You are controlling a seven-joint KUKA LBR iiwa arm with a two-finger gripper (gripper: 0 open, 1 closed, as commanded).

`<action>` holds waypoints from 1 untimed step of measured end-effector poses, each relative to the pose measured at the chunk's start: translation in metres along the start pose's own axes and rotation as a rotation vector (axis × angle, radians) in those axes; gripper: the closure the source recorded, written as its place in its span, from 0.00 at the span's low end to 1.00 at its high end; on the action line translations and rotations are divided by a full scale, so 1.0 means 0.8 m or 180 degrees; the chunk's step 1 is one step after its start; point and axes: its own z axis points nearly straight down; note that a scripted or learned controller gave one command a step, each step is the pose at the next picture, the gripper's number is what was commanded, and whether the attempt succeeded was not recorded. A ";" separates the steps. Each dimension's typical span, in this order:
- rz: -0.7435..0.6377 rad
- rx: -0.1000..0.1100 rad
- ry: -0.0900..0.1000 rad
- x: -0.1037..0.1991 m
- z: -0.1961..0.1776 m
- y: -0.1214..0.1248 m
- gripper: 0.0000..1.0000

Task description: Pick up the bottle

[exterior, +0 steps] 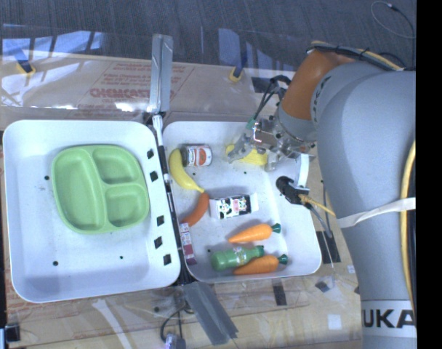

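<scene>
The bottle (235,257) is green with a label and lies on its side near the front edge of the right bin (308,249). A carrot lies on either side of it. My gripper (251,148) hangs over the back of the same bin, far behind the bottle. It sits just above a small yellow object (257,158). The grey arm with its orange band reaches in from the right and hides the bin's back right corner.
Also in the right bin are a banana (181,171), a red-labelled can (198,155), an orange sausage-shaped piece (196,209), a small milk carton (233,206) and two carrots (251,233) (259,265). The left bin (25,253) holds a green divided plate (101,187).
</scene>
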 end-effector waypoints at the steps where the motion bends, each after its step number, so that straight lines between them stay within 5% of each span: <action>1: -0.0028 0.0006 0.0003 0.004 -0.013 0.000 1.00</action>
